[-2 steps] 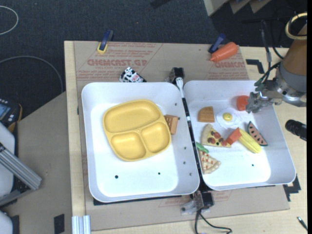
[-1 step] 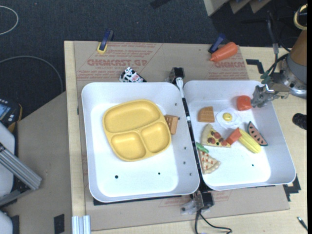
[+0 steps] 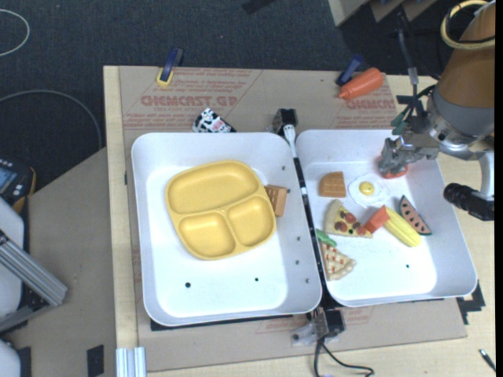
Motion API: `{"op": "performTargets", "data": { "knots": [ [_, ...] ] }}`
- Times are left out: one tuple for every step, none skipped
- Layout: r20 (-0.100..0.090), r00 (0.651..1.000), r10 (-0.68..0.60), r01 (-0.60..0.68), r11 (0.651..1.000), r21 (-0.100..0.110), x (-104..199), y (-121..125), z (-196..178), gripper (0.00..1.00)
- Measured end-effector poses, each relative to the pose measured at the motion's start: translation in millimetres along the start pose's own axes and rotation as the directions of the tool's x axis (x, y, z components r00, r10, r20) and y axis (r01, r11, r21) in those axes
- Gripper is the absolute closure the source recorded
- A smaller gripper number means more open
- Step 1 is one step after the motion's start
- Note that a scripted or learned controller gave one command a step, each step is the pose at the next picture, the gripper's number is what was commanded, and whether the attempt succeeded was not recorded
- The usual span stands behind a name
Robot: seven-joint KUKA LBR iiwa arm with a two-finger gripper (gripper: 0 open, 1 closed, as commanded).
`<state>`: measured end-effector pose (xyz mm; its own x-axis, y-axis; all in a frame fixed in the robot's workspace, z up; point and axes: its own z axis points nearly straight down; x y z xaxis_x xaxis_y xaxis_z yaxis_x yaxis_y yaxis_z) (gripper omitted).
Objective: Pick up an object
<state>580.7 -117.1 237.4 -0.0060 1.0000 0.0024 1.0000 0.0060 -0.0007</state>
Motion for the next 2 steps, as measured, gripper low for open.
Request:
{"op": "performTargets", "data": {
  "knots": [
    [0.0,1.0,0.001,-0.001,1.0,0.003,44,-12,7,1.0],
    [-0.001,1.0,0.0,0.0,1.0,0.002,99,-18,-1,1.0]
  ]
}}
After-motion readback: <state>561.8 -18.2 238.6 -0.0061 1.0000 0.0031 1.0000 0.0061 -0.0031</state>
